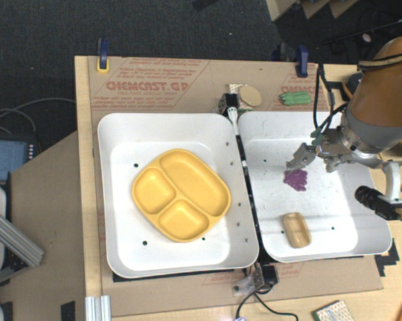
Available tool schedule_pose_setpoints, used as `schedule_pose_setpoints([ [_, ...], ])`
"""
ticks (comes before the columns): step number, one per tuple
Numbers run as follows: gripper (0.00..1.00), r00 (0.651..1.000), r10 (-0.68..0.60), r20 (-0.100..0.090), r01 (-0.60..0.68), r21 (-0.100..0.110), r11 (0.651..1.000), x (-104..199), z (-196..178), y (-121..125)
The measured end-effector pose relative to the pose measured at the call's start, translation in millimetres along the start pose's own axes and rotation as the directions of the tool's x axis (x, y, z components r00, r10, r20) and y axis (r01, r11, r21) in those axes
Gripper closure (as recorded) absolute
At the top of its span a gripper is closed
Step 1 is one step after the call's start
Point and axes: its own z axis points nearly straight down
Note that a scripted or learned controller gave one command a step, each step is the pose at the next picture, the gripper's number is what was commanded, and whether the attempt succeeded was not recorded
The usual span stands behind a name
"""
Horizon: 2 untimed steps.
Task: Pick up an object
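Camera view from above takes in a brown board [154, 79] with red printing, laid over the bench and bearing two shallow white bins side by side. Filling the board's left half, the left bin [120, 136] holds a yellow plate [180, 194] with three compartments, lying flat near the bin's middle and turned at a slant. To its right, touching along a shared edge, the right bin [267, 139] holds two small things. The grey and orange arm [381, 92] reaches in from the right and hangs over that bin's upper right part. Its gripper [319, 156] points toward the bin floor with its two fingers spread apart and nothing between them. A tan block [296, 229] with rounded ends lies near the front of the right bin. A small purple bunch of grapes [295, 178] lies in the middle of the same bin, just below and left of the nearer fingertip; whether they touch is unclear. On the board beyond the bins sit a green thing [295, 99] and a round tan disc [251, 97], near each other.
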Motion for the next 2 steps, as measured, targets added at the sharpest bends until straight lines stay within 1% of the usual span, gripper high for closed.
schedule_pose_setpoints([
  [1,0.00,1.000,0.001,0.001,-0.001,0.002,1.000,-24,126,46],
  [2,1.00,1.000,0.002,0.002,-0.002,-0.004,1.000,-24,109,46],
])
